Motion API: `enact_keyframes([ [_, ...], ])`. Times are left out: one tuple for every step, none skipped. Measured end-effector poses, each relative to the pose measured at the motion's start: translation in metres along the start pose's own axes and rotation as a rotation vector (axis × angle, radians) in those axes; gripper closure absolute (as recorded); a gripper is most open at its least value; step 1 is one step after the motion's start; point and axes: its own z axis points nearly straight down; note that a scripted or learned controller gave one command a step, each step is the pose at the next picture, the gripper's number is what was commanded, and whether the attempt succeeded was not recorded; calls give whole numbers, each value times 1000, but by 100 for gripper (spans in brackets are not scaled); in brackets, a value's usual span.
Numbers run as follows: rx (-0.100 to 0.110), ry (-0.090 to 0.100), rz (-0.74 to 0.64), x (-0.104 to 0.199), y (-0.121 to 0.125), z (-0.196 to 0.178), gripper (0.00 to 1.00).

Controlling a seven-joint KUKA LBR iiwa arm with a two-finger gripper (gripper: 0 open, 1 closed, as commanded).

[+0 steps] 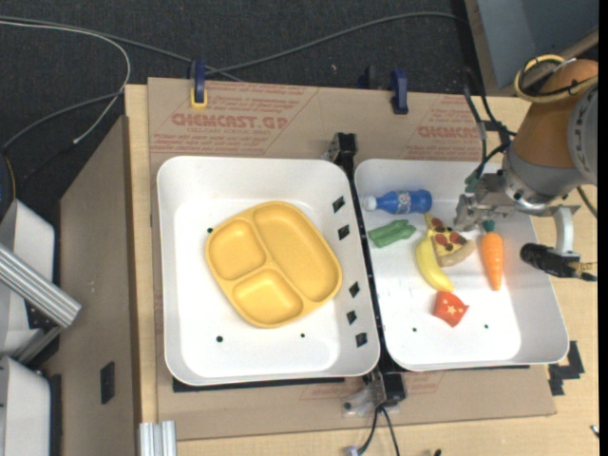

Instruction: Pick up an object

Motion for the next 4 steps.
enact_keyframes([
  [-2, -3, 1, 7, 5, -47, 100],
  [-5, -3, 1, 12, 16, -104, 100],
  [-2, -2, 1, 12, 18, -126, 100],
  [4, 1, -3, 65, 2, -137, 100],
])
